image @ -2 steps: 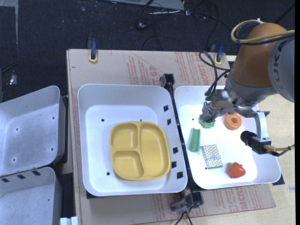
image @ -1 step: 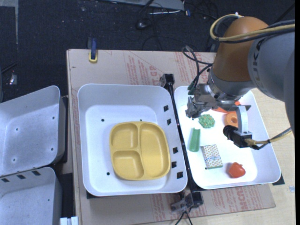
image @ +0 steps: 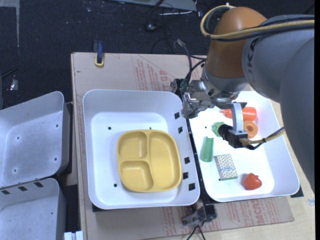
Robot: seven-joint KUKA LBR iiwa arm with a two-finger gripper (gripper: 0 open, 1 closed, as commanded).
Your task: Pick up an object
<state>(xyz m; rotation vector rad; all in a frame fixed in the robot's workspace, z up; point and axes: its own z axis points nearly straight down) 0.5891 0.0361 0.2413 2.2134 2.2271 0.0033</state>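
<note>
Currently the gripper sits low over the upper left corner of the right bin, close to that bin's left wall and the seam between the two bins; whether it is released or clenched can't be told from this angle, and nothing is visibly held in it. Candidate objects all lie in the right bin: a green stick-shaped piece near the left wall at mid height, a small patterned box just right of and below it, and a red pepper-like item toward the lower right, apart from the box. An orange ring and an orange-red item are near the upper right, partly hidden by the arm, with a small green item left of them. Bare floor shows along the bin's lower edge and right side. The left bin holds a yellow divided plate at centre, with clear floor all around it up to the walls. The arm covers the frame's upper right.
</note>
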